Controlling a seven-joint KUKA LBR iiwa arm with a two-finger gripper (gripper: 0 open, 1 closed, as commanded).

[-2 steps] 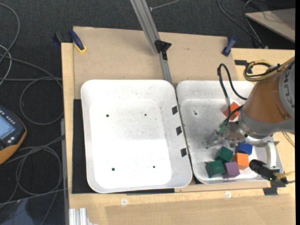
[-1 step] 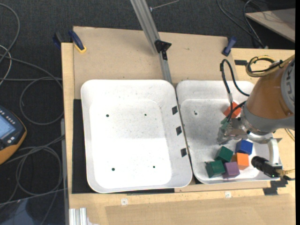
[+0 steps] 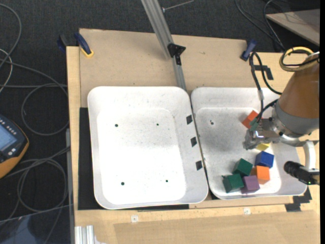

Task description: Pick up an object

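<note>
The wooden bench (image 3: 152, 60) spans the scene, its far strip bare apart from blue clamps (image 3: 84, 44) at the far left and far right corners and a grey metal strut (image 3: 162, 29) that slants down to the seam between the bins. On it lie two shallow white bins side by side, their inner rims touching. The left bin (image 3: 96, 136) offers a wide flat floor with open room from rim to rim. The right bin (image 3: 203, 100) is open in its far left part, while its near right part is crowded.

The grey arm (image 3: 299, 100) with its orange band enters from the right and hangs over the right side of the right bin, covering much of that rim. Its gripper (image 3: 254, 136) sits low over the bin floor, just beside an orange-red block (image 3: 250, 119) on its far side and a yellow block (image 3: 262, 146) on its near side. Whether the fingers are apart or closed cannot be told, and nothing is seen held between them.

Nearer the near rim sits a tight cluster: a blue block (image 3: 265, 159), an orange block (image 3: 263, 173), a purple block (image 3: 251, 183), and two green blocks (image 3: 244, 165) and (image 3: 233, 182), the nearer one close to the near wall. Little clearance remains between these pieces.
</note>
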